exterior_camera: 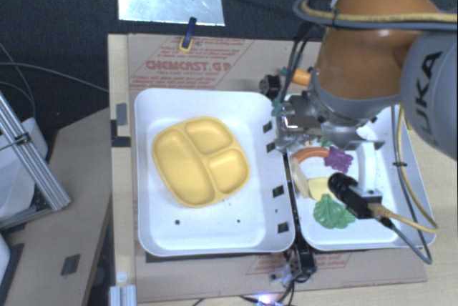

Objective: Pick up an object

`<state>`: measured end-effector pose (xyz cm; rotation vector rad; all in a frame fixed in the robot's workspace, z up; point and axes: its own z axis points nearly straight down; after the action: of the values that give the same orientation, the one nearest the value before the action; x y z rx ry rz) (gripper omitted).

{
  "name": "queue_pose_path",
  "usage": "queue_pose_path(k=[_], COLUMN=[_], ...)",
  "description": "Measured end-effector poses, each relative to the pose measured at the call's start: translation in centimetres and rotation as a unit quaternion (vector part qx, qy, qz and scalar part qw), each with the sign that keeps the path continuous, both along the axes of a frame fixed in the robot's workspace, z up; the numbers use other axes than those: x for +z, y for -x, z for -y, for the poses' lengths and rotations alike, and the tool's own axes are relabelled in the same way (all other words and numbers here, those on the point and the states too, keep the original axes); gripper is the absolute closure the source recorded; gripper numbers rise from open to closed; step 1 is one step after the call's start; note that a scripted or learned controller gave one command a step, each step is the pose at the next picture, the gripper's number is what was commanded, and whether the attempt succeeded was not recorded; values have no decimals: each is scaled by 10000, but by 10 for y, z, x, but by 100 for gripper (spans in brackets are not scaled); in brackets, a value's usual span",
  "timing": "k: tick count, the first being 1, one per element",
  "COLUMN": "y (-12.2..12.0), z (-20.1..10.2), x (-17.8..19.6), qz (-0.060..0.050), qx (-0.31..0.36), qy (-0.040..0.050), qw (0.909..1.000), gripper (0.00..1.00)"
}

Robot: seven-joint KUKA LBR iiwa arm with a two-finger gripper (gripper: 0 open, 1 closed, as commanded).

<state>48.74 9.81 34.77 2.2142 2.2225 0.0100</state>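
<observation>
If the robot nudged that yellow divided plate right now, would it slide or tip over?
The yellow divided plate would probably slide rather than tip: it looks wide and shallow, lying flat in the left white bin. It appears to be stiff moulded plastic, likely light. Its smooth rim may be slippery to pinch.

Two bins side by side on the bench: left bin [161, 226] holds a three-compartment tray [200, 160], roughly centred. Right bin [408, 219] holds a cluster of small toy foods [323, 172] near its left wall, a leafy piece [333, 214] nearest the camera. Arm [372, 54] hangs above the right bin's far end.
</observation>
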Motion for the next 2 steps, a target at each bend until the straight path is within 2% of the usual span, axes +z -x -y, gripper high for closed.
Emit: queue_pose_path(k=[1,2], y=[1,1], z=[-16,-32], x=[26,4], qz=[-18,-41], qx=[12,10], qy=[-1,4], qw=[10000,10000], gripper=[100,100])
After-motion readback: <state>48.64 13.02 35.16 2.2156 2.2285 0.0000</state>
